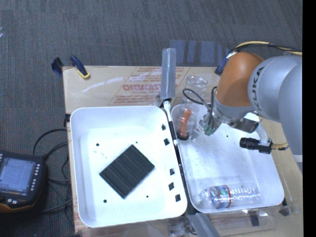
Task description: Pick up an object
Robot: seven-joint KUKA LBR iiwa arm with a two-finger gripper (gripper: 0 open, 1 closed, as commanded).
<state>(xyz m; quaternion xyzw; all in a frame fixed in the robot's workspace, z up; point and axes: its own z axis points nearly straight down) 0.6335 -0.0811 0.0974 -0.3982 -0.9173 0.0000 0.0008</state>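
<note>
The arm entered from the right of the frame and its pincer (206, 127) stood low over the upper left corner of the right bin (266, 167), hard by the divider between the two bins. A clear cup (183, 122) holding an orange-brown item lay just left of the pincer, possibly touching it; glare and clear plastic left contact unconfirmed. Whether the pincer was parted or closed could not be told, and nothing was seen between its tips.

Other candidates: a clear plastic bottle (229, 195) lying on its side at the lower edge of the right bin, well apart from the pincer, and a dark ribbed flat pad (127, 170) in the middle of the left bin (84, 132).

Judgement: the cup was the object in hand. A sound grasp would call for a straight descent with one tip inside the rim and one outside, kept clear of the bin wall. Thin clear plastic would likely flex or skid away if struck off-centre.
</note>
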